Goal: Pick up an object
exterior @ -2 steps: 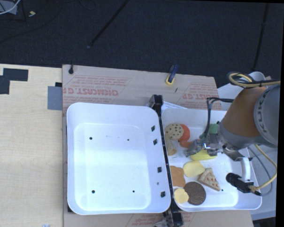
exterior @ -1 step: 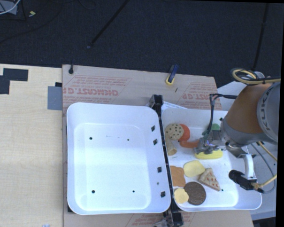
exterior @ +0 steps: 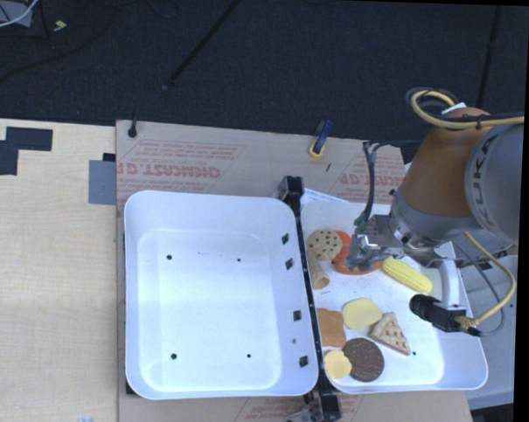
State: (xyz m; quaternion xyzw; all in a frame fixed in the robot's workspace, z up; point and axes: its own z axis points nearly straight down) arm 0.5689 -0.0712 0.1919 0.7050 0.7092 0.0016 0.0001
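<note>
My gripper (exterior: 362,251) reaches down into the right bin (exterior: 467,374), right over a red-orange flat piece (exterior: 350,267) near the bin's back middle. Its fingers are too small and dark to read. Beside it to the left lies a tan cookie with dark chips (exterior: 324,244). A yellow corn cob (exterior: 407,274) lies just right of the gripper. Toward the front sit a pale yellow round piece (exterior: 361,313), a triangular sandwich slice (exterior: 390,333), a dark brown round cookie (exterior: 362,360), a tan bread slice (exterior: 331,327) and a small yellow piece (exterior: 337,365).
The left bin (exterior: 158,236) stands beside the right one, their walls meeting at a black clip-lined divider (exterior: 298,277). A black cylindrical part (exterior: 435,311) with yellow cable sticks out over the right bin's right side. A blue and yellow clamp (exterior: 319,140) sits at the board's back edge.
</note>
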